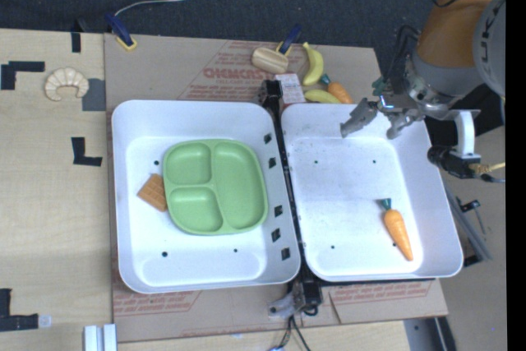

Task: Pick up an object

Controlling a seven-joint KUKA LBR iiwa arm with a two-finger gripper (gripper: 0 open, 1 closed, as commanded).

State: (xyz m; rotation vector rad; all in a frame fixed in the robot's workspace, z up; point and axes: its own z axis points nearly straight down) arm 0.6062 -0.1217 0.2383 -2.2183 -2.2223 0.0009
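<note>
The tool hangs spread and empty over the right white bin's far edge. The small orange plastic carrot lies near the bin's near right corner, well apart; closing here would likely grab nothing.

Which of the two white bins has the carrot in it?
The right bin, the one under the gripper; the carrot lies near its front right corner. The left bin holds a green plate instead.

Showing orange carrot with green top in white right bin; showing green divided plate and tan cracker in white left bin; showing yellow bananas, beige croissant, brown cardboard.
</note>
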